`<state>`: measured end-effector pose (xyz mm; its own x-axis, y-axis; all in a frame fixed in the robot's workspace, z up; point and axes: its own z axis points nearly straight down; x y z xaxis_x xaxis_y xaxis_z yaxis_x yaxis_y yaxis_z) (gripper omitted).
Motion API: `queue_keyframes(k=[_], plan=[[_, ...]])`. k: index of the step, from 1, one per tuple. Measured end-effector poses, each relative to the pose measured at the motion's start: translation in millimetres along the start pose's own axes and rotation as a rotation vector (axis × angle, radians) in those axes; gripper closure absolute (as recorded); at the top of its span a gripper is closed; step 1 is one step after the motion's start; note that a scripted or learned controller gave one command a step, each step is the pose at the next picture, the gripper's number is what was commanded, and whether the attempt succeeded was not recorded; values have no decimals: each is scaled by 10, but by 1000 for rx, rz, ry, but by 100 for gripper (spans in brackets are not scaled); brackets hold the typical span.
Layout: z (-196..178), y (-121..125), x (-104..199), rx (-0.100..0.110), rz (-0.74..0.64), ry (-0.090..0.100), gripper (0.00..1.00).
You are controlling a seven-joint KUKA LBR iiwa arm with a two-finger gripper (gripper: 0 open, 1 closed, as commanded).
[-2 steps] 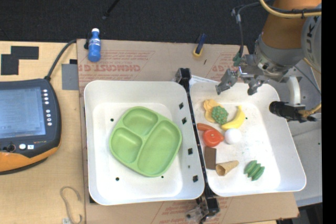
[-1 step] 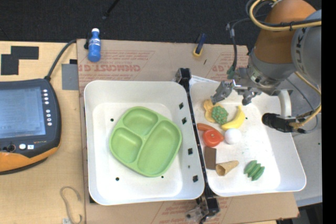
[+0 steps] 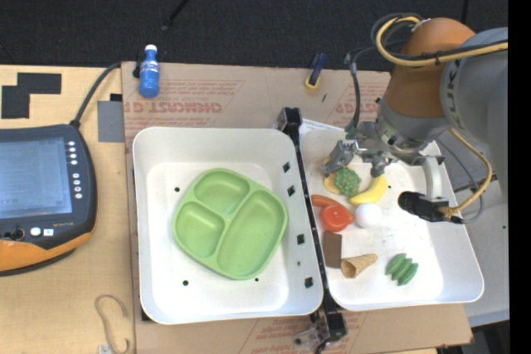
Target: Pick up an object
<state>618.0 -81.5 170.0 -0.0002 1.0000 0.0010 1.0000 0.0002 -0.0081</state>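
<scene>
Where the gripper point(image 3: 358, 159) hangs over the right bin point(image 3: 465, 278), the broccoli point(image 3: 346, 180) lies just beneath its spread fingers (banana point(image 3: 371, 192) beside), nothing grasped.

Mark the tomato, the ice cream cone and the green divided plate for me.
tomato point(image 3: 336, 217), camera view, centre of its red top.
ice cream cone point(image 3: 358, 264), camera view, middle of the cone.
green divided plate point(image 3: 230, 221), camera view, ridge between compartments.

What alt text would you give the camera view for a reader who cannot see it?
The grey arm's pincer hangs low over the right bin, just above a toy broccoli and banana, with a tomato, egg and cone nearby. The left bin holds a green divided plate.
</scene>
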Motion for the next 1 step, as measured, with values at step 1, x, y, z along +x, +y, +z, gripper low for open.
queue_keyframes(k=[1], plan=[[582, 15, -74, 1, 0, 0, 0]])
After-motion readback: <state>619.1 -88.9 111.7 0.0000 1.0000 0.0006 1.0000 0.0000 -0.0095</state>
